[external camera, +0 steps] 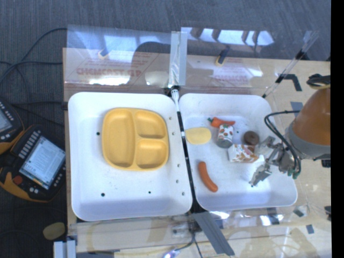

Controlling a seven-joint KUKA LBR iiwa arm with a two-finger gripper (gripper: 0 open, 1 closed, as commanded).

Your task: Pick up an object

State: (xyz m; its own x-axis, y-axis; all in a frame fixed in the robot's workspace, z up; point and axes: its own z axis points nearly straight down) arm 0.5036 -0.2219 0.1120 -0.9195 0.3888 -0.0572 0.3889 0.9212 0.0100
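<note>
The gripper (262,172) hangs low inside the right bin (279,198), its fingers apart with nothing between them, just right of and below a small white-and-red carton (243,153), which is taken as the reference point. Judged the likeliest pick target, the carton lies flat near the bin's middle. Touching or just beside it, up and left, stands a small can (224,136); a dark round object (251,138) sits just above it; a carrot-like piece (221,122) lies farther up. A yellow disc (198,136) rests well left of the carton, by the wall between the bins, and a red sausage (208,177) lies down and left. Open floor exists below and right of the carton, giving approach room; the crowding above it risks a nudge. The yellow divided tray (135,138) occupies the left bin, far left.
</note>
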